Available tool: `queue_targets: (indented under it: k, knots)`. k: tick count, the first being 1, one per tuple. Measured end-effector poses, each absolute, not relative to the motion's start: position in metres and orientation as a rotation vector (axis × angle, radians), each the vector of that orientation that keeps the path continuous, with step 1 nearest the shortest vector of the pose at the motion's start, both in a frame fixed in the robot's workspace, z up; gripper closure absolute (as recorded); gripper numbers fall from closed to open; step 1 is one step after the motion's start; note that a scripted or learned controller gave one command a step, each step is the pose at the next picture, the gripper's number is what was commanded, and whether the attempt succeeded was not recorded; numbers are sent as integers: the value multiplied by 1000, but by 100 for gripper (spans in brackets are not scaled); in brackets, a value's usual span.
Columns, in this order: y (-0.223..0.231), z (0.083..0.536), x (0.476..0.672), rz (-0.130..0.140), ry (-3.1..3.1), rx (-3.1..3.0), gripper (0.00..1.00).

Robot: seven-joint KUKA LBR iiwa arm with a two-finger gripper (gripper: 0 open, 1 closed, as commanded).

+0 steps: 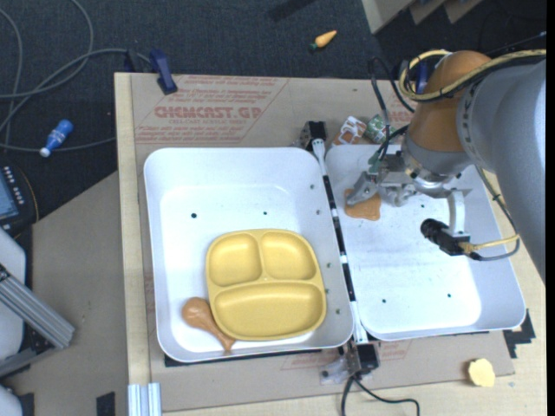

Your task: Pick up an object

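We look down from one fixed camera above the bench [130, 232], tilted at a slant so the far edge sits toward the top of the frame. We stand far enough back to take in both the left bin [165, 189] and the right bin [486, 310] whole, with dark floor [217, 24] beyond. The arm [512, 120] enters from our right.

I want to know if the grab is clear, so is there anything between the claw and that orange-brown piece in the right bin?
Nothing visible does. The claw sits right at the orange-brown piece, near the left wall of the right bin. The yellow divided plate lies apart in the left bin.
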State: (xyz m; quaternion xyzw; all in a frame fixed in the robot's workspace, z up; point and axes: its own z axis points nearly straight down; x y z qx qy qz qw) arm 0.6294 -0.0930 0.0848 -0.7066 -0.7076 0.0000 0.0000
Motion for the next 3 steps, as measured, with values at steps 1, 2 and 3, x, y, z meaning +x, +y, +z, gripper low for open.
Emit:
queue_targets:
  k: [1, 2, 3]
  knots:
    - [-99, 85, 634, -1, -2223, -2222, 0]
    - [-98, 85, 633, 0, -2222, -2221, 0]
    - [-105, 85, 644, -2, -2225, -2222, 0]
